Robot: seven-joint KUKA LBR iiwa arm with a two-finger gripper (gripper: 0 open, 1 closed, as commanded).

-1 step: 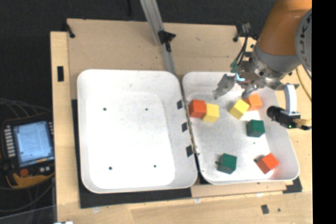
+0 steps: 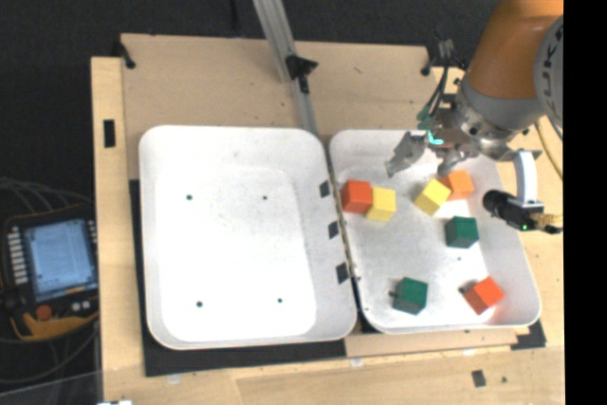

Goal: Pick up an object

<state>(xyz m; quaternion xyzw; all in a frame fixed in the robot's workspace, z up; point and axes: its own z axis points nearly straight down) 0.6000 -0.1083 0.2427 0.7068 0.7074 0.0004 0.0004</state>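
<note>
— How did the gripper (image 2: 425, 161) stand?

— Released, its two fingers (image 2: 403, 155) spread over the right bin (image 2: 517, 316), with nothing between them. No block was held.

— Which block lay closest?

— The tilted yellow block (image 2: 432, 196), just below the gripper in the view and apart from it. It sat corner-on, like a diamond. It was a cube, so it had no long axis to speak of.

— And around it?

— The small orange block (image 2: 460, 182) lay just beside the gripper's right finger, partly under the wrist. Off to the gripper's lower left, the orange-red block (image 2: 357, 196) and the pale yellow block (image 2: 383, 204) touched side by side, sitting squarer to the bin's edge.

— Farther off?

— The upper green block (image 2: 462, 231) lay below the gripper. The lower green block (image 2: 411, 295) and the corner orange block (image 2: 484, 294) lay well apart from it.
</note>
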